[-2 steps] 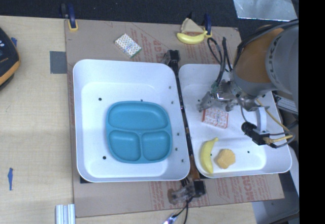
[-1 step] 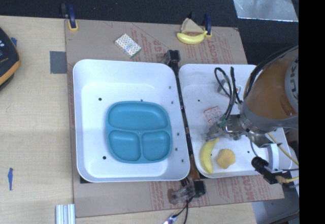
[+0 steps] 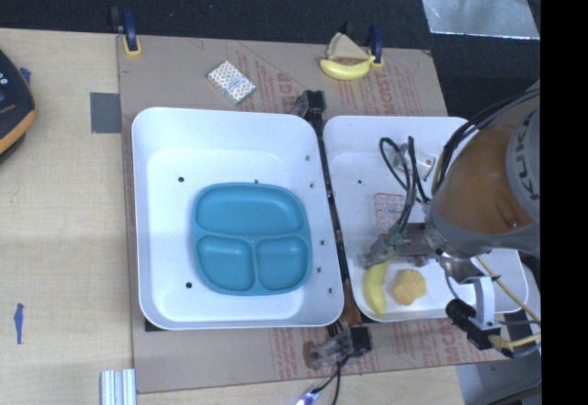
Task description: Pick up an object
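Hovering low in the right shallow white plastic bin (image 3: 367, 141), hand (image 3: 401, 249) just above the curved yellow toy banana (image 3: 373, 289) and lumpy yellow-orange food piece (image 3: 408, 286), apparently lining up a grasp; finger spread: cannot tell.

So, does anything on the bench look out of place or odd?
Yes. A banana and a small patterned packet lie on the cardboard behind the bins, outside both. A second banana and a yellow lump sit in the right bin.
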